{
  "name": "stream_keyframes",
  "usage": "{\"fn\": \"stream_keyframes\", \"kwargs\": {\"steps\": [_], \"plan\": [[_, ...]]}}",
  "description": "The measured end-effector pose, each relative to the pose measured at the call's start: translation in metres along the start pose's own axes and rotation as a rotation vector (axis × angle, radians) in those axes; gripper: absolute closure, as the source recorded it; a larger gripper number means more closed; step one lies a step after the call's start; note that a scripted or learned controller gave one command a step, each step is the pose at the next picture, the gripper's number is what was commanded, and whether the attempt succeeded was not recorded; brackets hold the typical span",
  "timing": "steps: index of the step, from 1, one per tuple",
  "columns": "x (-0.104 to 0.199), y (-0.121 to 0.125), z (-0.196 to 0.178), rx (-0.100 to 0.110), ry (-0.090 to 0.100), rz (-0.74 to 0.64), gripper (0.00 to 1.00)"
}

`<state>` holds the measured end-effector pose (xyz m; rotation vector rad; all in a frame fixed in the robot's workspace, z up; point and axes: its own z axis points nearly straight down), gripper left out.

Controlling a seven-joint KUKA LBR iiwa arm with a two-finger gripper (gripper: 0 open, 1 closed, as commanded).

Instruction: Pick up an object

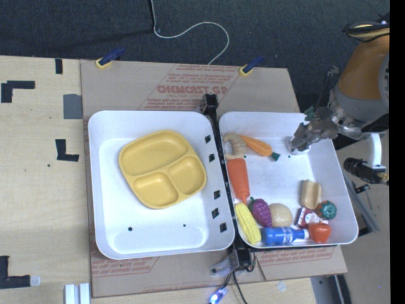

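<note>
A: Where is the tool in the camera view?

B: Over the upper right part of the right bin, at the end of the grey arm with its orange band. Whether it is open or closed I cannot tell; it is a dark shape and too small to read. Nothing visibly sits in it.

A: And the things to pick?

B: All in the right bin. Nearest the tool is a small toy carrot, lying just to its left by the bin's upper left corner, apart from it. Beside that carrot, further left, is a pale object I cannot identify. A larger toy carrot lies along the left wall below them.

A: The rest?

B: Well below the tool, along the near wall: a corn cob, a purple eggplant, a tan potato-like lump, a blue bottle, a red pepper, a green round piece and a tan bread-like piece.

A: The left bin?

B: It holds a yellow divided plate. Both bins rest on cardboard on the desk.
</note>
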<state>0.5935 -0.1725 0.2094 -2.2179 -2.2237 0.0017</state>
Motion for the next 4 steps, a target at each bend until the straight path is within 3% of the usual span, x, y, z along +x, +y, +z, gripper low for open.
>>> {"fn": "stream_keyframes", "kwargs": {"steps": [1, 2, 3, 4], "plan": [[0.019, -0.109, -0.094, -0.003, 0.001, 0.005, 1.0], [0.113, -0.11, -0.109, -0.001, 0.003, -0.008, 1.0], [0.199, -0.097, -0.025, 0.007, 0.002, -0.006, 1.0], [0.188, -0.109, -0.138, -0.01, 0.001, 0.001, 1.0]]}}
